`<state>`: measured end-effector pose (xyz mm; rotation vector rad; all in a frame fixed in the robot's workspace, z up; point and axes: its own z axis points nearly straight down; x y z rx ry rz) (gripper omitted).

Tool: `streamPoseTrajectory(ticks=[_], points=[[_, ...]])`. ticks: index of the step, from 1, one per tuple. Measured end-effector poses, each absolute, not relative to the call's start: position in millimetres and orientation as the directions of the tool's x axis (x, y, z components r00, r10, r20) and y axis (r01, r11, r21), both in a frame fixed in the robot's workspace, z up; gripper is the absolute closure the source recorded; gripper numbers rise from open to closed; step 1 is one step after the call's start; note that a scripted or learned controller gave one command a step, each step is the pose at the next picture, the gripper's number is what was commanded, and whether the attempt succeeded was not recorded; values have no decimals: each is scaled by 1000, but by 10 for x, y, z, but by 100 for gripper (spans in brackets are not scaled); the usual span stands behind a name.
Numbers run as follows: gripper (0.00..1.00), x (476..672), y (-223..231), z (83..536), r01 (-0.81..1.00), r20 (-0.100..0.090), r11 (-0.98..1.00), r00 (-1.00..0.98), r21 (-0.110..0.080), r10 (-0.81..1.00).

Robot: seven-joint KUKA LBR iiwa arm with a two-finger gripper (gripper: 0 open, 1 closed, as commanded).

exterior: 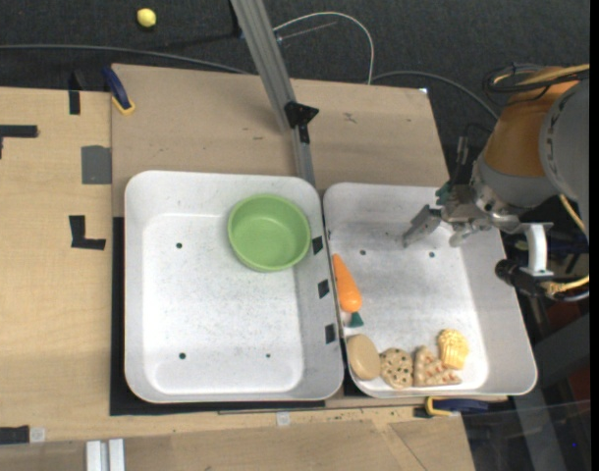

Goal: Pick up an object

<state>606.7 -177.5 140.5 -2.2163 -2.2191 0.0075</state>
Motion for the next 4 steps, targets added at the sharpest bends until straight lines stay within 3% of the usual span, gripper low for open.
streamPoseTrajectory(ticks=[1, 2, 4], points=[[0, 6062, -1765, 875, 1000, -1, 2, -2, -2, 1000], [100, 6066, -1760, 995, 1000, -1, 3, -3, -3, 1000], [100, 6150, -1697, 1992, 1000, -1, 2, -2, 5, 1000]])
